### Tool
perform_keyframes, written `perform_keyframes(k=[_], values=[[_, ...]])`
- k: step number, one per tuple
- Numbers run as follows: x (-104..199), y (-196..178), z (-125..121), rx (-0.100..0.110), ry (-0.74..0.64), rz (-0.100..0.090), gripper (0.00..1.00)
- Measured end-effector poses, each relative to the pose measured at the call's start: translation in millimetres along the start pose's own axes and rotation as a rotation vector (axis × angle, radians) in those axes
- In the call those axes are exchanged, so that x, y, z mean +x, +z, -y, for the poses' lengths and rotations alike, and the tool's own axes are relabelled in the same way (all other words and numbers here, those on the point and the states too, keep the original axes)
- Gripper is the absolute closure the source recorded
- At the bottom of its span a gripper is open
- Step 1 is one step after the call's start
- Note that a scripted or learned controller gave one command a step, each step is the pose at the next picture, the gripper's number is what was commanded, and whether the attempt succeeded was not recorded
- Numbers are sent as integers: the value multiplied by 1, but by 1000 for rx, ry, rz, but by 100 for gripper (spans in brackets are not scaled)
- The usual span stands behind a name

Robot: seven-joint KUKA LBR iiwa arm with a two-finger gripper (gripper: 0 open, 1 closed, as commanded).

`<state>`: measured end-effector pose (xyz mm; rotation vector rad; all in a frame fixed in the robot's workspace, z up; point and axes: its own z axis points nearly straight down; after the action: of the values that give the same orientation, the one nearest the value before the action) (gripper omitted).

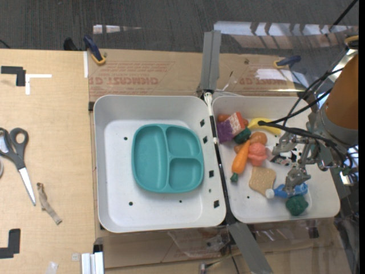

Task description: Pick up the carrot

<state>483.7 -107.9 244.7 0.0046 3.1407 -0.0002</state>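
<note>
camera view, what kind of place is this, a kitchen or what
Most likely a robot lab bench, not a kitchen: two white bins stand on clamped cardboard, toy food such as a carrot fills the right one, a teal divided plate lies in the left, and scissors rest nearby.

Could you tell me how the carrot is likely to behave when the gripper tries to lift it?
The carrot looks like smooth moulded plastic, so probably stiff, light and a little slippery. Its tapered, rounded body may roll or pivot if nudged, especially against the pink toy it touches.

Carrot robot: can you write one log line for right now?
carrot: lying in right bin | gripper: above bin, right of carrot | carrot not held
</note>
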Motion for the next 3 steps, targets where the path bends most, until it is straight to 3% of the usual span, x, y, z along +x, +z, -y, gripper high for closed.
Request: perform_keyframes(k=[1, 2, 3], values=[[-36, 53, -82, -1, -147, 0, 0], [-4, 53, -42, 0, 165, 0, 0], [-50, 152, -5, 0, 216, 2, 0]])
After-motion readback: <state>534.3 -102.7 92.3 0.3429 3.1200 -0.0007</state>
